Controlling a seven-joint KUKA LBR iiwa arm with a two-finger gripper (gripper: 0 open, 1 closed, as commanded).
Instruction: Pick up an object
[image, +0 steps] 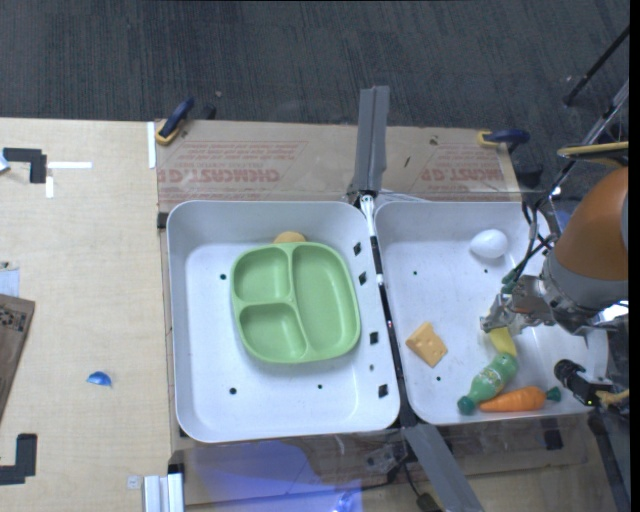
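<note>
While the arm (598, 240) reached in from the right over the right bin (440, 235), its gripper (503, 318) sat low near that bin's right side, just above a yellow piece (502, 343) that looked like a banana, though whether its fingers were wide or narrow could not be told, and nothing could be seen held between them. Below the yellow piece lay a small green bottle (489, 382), tilted, with a carrot (515, 400) touching it along the bin's near edge. A wedge of cheese (428, 345) rested toward the middle of the same bin, well apart from a white egg (488, 243) near the far side. The left bin (200, 330) carried a green divided plate (296, 301), with a small orange-yellow thing (290, 238) peeking out behind its far rim. Both bins sat on the bench (80, 300).
</note>
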